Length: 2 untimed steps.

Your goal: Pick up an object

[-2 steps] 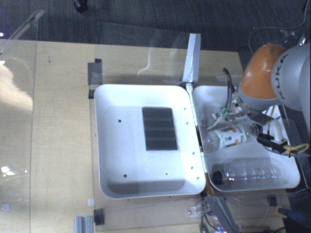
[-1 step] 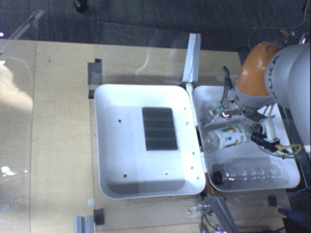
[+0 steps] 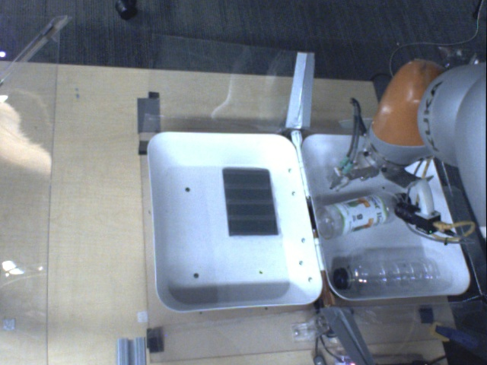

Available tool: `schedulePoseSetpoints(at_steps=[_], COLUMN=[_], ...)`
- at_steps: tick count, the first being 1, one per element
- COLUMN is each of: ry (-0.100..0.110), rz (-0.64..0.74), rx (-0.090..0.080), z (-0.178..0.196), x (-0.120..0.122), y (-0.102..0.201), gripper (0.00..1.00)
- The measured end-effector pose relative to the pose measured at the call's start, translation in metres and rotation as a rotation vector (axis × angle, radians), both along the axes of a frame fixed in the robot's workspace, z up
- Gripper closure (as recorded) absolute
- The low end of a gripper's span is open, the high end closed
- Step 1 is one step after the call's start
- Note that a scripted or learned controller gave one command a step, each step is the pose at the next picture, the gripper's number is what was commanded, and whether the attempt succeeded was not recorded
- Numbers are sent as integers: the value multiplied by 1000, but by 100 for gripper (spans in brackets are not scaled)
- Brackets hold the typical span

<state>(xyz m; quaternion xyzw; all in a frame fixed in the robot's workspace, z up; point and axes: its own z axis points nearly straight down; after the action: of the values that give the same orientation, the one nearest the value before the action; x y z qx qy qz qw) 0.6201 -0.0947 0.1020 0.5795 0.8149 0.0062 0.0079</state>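
Two white bins sit side by side on the bench. The left bin [image 3: 175,226] holds one dark ribbed rectangular pad [image 3: 249,201], lying flat near its centre. The right bin [image 3: 323,152] holds two bottles, counted.

The first is a small clear bottle with a printed label [image 3: 356,215], lying on its side about mid-bin, long axis running left to right and slightly tilted. The second is a larger clear bottle with a dark cap [image 3: 392,275], also on its side along the near wall of the bin, long axis left to right, cap pointing left.

The arm [image 3: 426,116] reaches in from the right over the far part of the right bin. The gripper [image 3: 351,169] hangs just beyond the labelled bottle, on its far side. Whether it is open or closed cannot be told from this view, and nothing is seen held in it.

Judgement: the labelled bottle is the nearer candidate, lying immediately on the near side of the gripper. A grasp would best close across its short width.
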Motion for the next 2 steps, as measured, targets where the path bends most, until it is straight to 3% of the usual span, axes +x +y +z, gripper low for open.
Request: schedulePoseSetpoints(at_steps=[1,2], ry=[0,7], rz=[0,202], rx=[0,-4], z=[0,-12], x=[0,-40], y=[0,-13], gripper=[0,0])
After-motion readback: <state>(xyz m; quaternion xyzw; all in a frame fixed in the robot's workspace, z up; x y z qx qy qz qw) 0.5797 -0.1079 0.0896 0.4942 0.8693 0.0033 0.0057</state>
